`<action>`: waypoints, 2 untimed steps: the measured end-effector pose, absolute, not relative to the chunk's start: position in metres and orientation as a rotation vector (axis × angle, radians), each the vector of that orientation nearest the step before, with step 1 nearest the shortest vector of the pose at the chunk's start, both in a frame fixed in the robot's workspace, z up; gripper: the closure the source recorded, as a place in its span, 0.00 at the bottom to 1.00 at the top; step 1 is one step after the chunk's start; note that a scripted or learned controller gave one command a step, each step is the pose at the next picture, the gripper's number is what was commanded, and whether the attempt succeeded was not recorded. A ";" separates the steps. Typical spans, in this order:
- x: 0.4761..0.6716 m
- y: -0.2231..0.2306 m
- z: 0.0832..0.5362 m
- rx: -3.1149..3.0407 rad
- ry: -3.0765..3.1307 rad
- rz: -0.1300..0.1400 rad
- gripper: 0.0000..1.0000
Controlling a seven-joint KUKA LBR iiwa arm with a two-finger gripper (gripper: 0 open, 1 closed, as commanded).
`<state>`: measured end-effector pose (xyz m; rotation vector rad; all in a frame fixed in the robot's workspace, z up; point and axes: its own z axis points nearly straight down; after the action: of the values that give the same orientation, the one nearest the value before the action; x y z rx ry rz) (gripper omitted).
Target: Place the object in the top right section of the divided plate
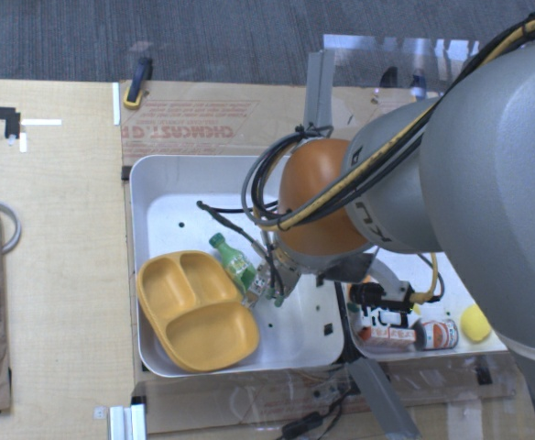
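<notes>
Grey arm (469, 154), orange band (318, 195) and black cable loops, hides the gripper (275, 284); whether the jaws are apart or together, cannot tell. Clear green-capped plastic bottle (234, 262) lies tilted at the yellow divided plate (194, 314), touching its upper right rim, in the left white bin (158, 191). Glossy, rounded, slippery: advise centring over the small upper right section and releasing low.

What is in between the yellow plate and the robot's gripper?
In the camera view, a clear plastic bottle with a green cap lies between the yellow divided plate and the gripper.
</notes>
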<state>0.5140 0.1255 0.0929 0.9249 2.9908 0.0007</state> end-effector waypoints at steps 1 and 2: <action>0.504 0.147 0.143 1.119 2.940 -0.008 1.00; 0.492 0.211 0.109 0.980 2.959 -0.004 1.00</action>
<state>0.4919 0.2110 0.1092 0.9799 2.9589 -0.0041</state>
